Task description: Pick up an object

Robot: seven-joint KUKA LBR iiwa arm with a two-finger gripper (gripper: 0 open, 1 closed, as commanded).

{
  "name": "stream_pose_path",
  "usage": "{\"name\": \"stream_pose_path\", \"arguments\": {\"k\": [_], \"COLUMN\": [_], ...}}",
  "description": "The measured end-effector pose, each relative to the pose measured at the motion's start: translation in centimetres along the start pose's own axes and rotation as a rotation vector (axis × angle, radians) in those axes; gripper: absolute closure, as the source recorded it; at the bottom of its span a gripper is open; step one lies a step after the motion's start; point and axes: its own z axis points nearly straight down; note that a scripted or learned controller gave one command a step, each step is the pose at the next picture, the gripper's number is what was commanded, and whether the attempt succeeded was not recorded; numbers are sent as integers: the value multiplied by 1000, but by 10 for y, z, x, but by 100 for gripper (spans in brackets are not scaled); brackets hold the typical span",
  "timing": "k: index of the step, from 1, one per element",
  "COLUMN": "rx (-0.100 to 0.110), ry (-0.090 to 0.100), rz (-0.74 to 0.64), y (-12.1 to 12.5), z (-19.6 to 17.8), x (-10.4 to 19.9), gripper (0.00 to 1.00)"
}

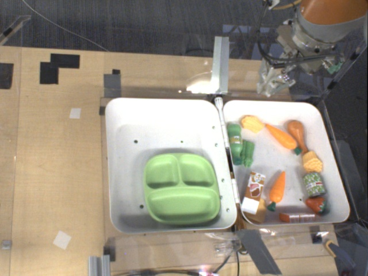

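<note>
Up past the far rim of the right bin [328,119], the gripper [275,80] hangs over the bench, outside the bin's back-left corner. Its pale fingers [268,79] point down with a small gap between them and nothing caught in it, so the pincer is slightly parted and empty.

Now the room inside that right bin: its centre and back-right corner are bare white floor, good open space. Everything else crowds the edges. Against the bin's left wall lies a green vegetable toy [239,145], hard by the divider. Just behind it, toward the back, sits a yellow piece [252,123], and an orange carrot [280,135] runs from it into the middle. Along the right wall there's a chain: a brown drumstick [295,132], then a yellow corn piece [312,163], then a green can [314,184], then something red [317,204] in the front-right corner, each nearly touching the next. At the front rim, a small carton [255,194] leans beside a second carrot [277,187], with a thin red stick [296,217] lying flat along the front edge.

Left of the right bin, across the shared wall, the other bin [121,125] carries a green divided plate [182,187] toward its front, with bare floor behind it.
</note>
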Motion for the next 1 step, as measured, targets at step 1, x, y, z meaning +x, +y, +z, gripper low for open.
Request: {"name": "stream_pose_path", "arguments": {"k": [1], "rx": [-8], "ry": [14], "rz": [-138], "y": [-7], "z": [38], "x": [25], "gripper": [100]}}
